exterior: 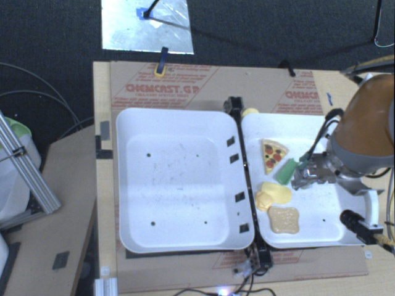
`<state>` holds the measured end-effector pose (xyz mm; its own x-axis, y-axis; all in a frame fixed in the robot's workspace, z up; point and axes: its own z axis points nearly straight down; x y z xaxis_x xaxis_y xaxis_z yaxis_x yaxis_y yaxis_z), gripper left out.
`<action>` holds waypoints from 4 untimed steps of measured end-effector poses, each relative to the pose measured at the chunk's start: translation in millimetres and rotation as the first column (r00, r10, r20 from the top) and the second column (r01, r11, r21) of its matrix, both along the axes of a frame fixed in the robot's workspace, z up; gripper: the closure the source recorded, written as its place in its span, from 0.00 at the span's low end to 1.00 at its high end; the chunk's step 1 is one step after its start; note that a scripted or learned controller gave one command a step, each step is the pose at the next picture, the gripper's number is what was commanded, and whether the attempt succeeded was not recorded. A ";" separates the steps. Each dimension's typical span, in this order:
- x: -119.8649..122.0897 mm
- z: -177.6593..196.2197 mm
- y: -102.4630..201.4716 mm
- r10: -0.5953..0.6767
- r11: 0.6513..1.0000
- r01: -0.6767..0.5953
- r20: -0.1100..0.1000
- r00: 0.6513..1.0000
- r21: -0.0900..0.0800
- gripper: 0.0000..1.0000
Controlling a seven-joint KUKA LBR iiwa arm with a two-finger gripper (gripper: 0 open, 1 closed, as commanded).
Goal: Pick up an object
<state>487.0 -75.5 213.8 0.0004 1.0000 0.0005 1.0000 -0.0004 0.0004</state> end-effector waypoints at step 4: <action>-0.2 228.6 104.5 0.000 1.000 0.000 0.005 1.000 0.000 1.00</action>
<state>486.8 29.0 442.3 0.0003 1.0000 0.0000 1.0000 -0.0003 0.0055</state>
